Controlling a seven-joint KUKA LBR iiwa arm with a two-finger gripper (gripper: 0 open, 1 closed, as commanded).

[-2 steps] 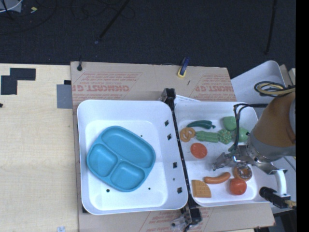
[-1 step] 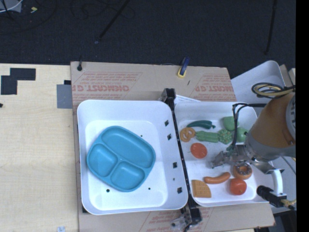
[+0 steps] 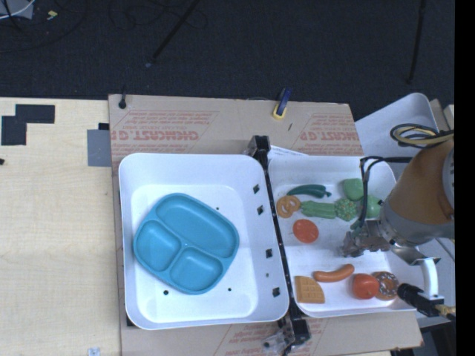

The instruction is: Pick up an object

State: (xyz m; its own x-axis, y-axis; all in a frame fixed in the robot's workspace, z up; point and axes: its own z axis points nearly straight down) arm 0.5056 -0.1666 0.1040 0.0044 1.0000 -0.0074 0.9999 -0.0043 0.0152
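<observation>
Gripper (image 3: 358,243) — low by the right bin's (image 3: 334,308) right edge | fingers: you cannot tell | sausage (image 3: 333,274) apart — near front edge

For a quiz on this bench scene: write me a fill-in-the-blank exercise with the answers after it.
1. The divided plate in the left bin is coloured ____.
2. The plate has ____ compartments.
3. The toy sausage lies in the ____ bin.
4. The gripper hangs over the ____ bin.

Answers: blue; three; right; right
</observation>
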